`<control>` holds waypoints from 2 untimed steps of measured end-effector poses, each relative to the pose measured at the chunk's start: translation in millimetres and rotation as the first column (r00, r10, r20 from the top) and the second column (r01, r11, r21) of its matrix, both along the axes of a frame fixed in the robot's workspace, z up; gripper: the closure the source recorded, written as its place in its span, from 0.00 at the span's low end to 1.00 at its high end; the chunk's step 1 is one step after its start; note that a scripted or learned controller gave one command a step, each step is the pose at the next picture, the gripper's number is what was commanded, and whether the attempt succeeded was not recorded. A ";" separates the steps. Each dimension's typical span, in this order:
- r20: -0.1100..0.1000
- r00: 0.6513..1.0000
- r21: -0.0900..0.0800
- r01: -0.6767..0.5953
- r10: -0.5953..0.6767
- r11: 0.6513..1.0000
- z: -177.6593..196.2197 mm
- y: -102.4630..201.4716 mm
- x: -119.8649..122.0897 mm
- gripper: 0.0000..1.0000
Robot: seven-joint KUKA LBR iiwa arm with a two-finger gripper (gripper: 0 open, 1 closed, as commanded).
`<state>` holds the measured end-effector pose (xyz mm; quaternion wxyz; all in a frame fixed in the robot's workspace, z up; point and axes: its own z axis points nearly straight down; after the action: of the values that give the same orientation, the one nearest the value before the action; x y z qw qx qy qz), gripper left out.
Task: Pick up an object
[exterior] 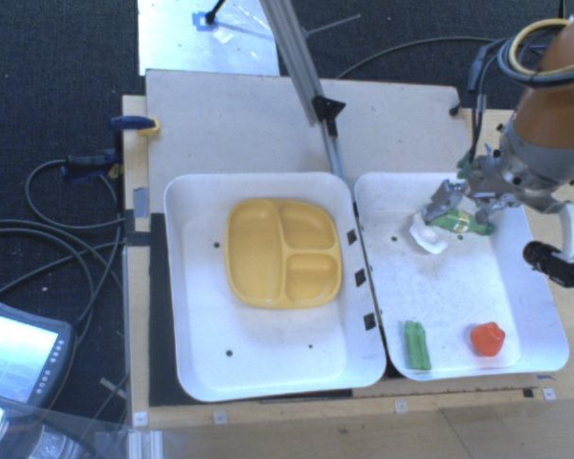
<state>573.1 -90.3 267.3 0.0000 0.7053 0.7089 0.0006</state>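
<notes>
My gripper [466, 210] hangs over the upper part of the right bin [459, 285], at the end of the grey arm with the orange band. A small green and yellow object [455, 223] sits right at the gripper's tip, partly hidden by it. Whether it is held or just lies under the gripper is unclear. A white crumpled object [427, 235] lies just left of it on the bin floor. Near the bin's front edge lie a green stick-like object [417, 344] and a red object [488, 338].
The left bin [201, 285] holds a yellow divided plate [285, 253]. A grey pole [297, 46] slants down from the top to the gap between the bins. Cables and a hand-held pendant [19, 347] lie on the floor at left.
</notes>
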 end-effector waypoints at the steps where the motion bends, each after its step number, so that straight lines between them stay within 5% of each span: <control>1: 0.001 1.000 0.000 0.002 -0.002 1.000 0.2 -0.1 0.1 0.00; 2: -0.006 1.000 0.000 0.004 -0.004 1.000 -58.4 1.7 -8.3 0.00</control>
<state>564.8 -88.6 208.9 -0.0019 0.7069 0.7073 -0.0014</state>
